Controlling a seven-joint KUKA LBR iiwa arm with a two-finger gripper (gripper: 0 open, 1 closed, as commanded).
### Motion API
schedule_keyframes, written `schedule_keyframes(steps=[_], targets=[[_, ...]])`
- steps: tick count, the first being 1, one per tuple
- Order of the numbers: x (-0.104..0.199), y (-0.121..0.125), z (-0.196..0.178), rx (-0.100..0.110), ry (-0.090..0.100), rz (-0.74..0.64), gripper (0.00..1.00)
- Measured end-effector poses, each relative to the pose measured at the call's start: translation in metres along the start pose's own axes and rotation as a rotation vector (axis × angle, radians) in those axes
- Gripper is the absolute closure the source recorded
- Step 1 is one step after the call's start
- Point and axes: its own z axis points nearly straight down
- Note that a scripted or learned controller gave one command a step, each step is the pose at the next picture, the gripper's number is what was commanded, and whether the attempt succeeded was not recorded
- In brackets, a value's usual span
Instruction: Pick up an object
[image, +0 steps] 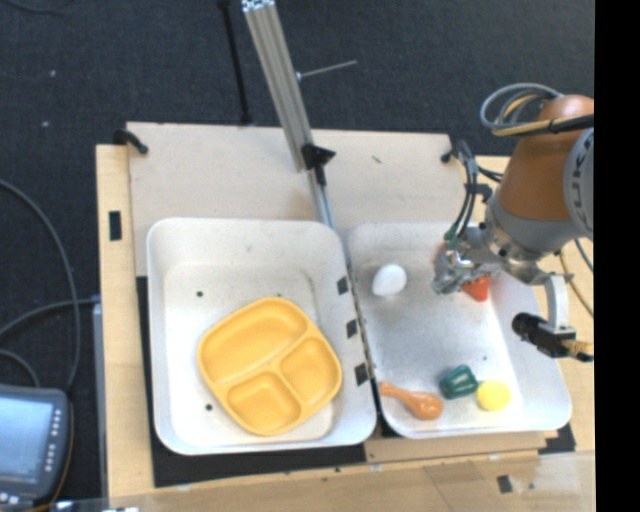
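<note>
Red-orange object: a small piece (478, 289) showing just below my gripper (455, 272), near the far right side of the right bin (425, 430); most of it is hidden by my wrist, so I cannot name what it is.
Handling guess: it looks small, hard and light, probably plastic with a smooth skin that could slip; I would close on its widest part, low down, once I can see its shape.
Gripper state: I hang over the far half of the right bin, low above its floor; whether I am spread or closed I cannot tell, and I see nothing held.
White ball: (389, 279) beside my gripper toward the bin's left wall, round and likely to roll if nudged.
Near-edge cluster: a green block (458, 381) touching or almost touching a yellow ball (492, 396), and an orange spoon-shaped piece (412, 400) lying flat along the near edge; all well apart from me.
Left bin: (170, 300) holds a yellow divided plate (269, 364), wide and shallow, awkward for two fingers.
Obstacles: the bin's right wall close behind the red-orange piece leaves little room on that side; a grey metal post (285, 90) rises from the far edge between the bins, away from my reach.
</note>
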Motion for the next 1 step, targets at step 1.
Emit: schedule_keyframes(steps=[1], targets=[[0.0517, 0.0164, -0.0147, 0.003, 0.003, -0.004, 1.00]])
